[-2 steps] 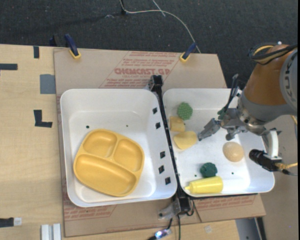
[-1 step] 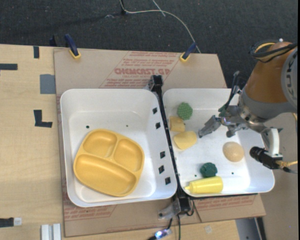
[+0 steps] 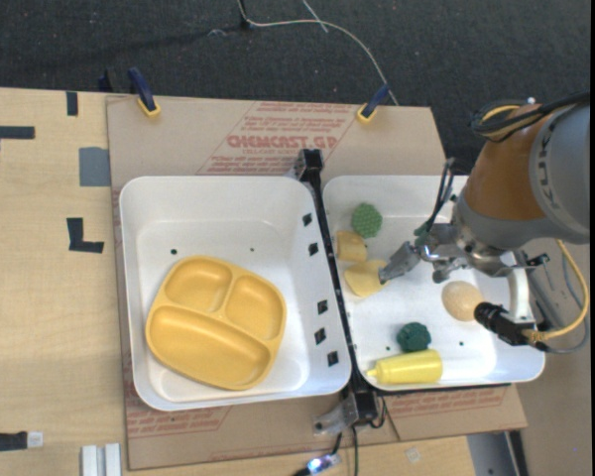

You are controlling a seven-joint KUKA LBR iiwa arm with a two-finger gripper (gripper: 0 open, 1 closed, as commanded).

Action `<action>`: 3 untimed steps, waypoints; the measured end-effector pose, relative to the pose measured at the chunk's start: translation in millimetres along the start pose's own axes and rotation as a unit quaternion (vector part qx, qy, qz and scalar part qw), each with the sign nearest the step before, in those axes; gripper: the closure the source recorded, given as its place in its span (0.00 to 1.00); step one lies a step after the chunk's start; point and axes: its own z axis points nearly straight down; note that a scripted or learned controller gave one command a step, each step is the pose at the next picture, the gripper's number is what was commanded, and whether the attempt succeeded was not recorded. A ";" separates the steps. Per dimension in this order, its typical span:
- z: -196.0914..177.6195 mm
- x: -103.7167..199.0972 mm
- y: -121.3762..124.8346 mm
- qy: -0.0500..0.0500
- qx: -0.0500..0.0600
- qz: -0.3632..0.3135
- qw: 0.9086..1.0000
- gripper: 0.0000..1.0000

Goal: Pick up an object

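In the right bin point(image 3: 496, 365) lie several small objects: a light green knobbly piece point(image 3: 367, 219), a pale yellow chunk point(image 3: 351, 247), a yellow wedge point(image 3: 363, 281), a beige egg shape point(image 3: 462, 300), a dark green lump point(image 3: 413, 336) and a yellow bottle-like piece point(image 3: 409, 368) on its side. My gripper point(image 3: 395, 266) hangs low over the bin's middle. Its tip is right beside the yellow wedge, at the wedge's right edge. I see nothing held in it.
The left bin point(image 3: 139, 206) holds a yellow divided plate point(image 3: 216, 320). A black divider point(image 3: 325, 266) runs between the bins. The arm's orange band point(image 3: 501, 181) and grey wrist cover the right bin's far right side. Clamps hold the cardboard sheet point(image 3: 268, 137) at the back.
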 end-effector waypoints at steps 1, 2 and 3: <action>54.0 0.8 -1.0 0.000 0.000 0.000 1.000 0.00; 41.4 1.7 -0.3 0.000 -0.001 0.000 1.000 1.00; -20.4 6.1 -2.7 0.000 -0.005 0.000 1.000 1.00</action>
